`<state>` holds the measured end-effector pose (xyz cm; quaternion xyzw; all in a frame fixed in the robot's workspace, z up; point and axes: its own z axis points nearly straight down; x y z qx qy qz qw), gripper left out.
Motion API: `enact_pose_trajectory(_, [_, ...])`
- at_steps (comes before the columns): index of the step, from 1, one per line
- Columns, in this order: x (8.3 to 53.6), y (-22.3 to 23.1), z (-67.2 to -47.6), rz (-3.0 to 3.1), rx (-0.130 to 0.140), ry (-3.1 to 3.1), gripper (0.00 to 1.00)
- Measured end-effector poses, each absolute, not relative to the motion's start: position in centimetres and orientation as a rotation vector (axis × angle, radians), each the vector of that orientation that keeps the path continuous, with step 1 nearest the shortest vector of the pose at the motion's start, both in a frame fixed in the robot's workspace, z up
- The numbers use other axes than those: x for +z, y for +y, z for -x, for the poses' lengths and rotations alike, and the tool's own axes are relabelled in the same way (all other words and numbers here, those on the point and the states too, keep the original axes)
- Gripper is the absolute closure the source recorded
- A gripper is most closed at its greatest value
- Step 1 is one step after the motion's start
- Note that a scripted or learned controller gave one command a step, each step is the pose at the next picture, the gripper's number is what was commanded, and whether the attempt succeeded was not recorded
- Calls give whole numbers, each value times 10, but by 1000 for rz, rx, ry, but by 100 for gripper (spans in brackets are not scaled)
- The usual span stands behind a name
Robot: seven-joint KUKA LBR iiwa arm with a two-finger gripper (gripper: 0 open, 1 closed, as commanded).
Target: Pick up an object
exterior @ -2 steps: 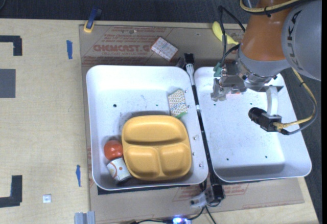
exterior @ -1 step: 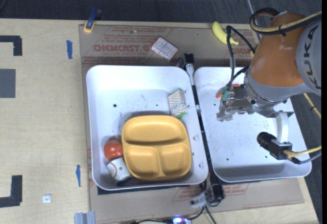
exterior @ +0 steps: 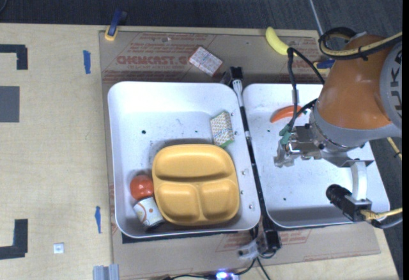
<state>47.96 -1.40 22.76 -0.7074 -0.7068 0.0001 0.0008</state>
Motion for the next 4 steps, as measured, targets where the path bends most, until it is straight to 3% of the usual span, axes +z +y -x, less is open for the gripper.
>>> enact_pose_trajectory(1, [228, -14, -480, 2221, 0, -2220, 0])
enact_pose_trajectory(4, [228, -14, -480, 2221, 0, -2220, 0])
